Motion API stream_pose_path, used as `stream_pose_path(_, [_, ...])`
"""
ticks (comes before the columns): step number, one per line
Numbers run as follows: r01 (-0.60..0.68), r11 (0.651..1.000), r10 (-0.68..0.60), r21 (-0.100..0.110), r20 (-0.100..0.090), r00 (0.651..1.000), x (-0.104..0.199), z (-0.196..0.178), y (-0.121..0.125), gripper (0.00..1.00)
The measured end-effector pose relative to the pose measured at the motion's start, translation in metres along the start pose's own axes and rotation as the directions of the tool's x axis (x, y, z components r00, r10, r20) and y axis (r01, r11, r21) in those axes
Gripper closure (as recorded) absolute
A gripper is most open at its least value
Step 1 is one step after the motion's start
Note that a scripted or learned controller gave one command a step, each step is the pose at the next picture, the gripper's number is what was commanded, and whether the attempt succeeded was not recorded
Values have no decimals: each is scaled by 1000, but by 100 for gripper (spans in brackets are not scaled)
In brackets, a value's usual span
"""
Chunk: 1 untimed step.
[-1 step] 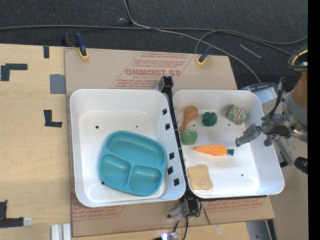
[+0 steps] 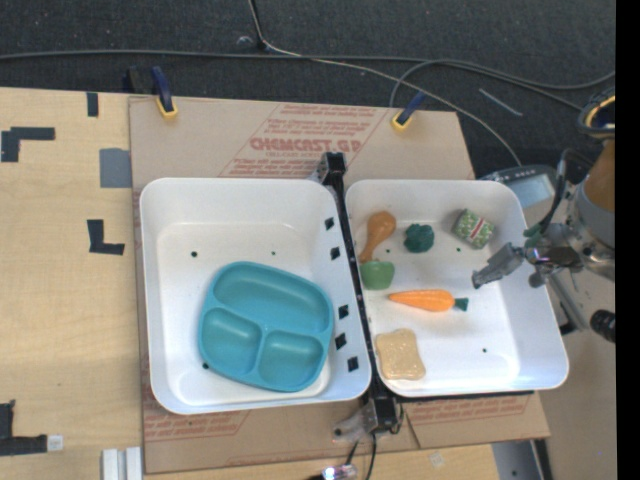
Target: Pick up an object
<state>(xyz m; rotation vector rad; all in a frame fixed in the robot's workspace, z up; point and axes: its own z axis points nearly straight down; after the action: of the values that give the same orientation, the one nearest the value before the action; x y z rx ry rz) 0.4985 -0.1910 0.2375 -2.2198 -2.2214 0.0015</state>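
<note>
The right bin (image 2: 540, 358) holds several toy foods. An orange carrot (image 2: 428, 300) lies in its middle, a tan bread slice (image 2: 400, 354) at the front left, and a light green piece (image 2: 377, 274) by the divider. Behind them are a tan drumstick (image 2: 378, 232), a dark green piece (image 2: 419, 236) and a green-and-white block (image 2: 473, 227). My gripper (image 2: 515, 271) hangs over the bin's right side, to the right of the carrot and in front of the block. It is open with nothing between its fingers.
The left bin (image 2: 170, 218) holds a teal divided plate (image 2: 265, 325). A black divider (image 2: 345, 268) separates the two bins. Cables run across the dark floor behind the bench, and two clamps (image 2: 162, 98) hold the board's back edge.
</note>
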Motion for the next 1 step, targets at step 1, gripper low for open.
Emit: stream_pose_path(1, [-1,1000,1,5,-1,1000,-5,62,2,0])
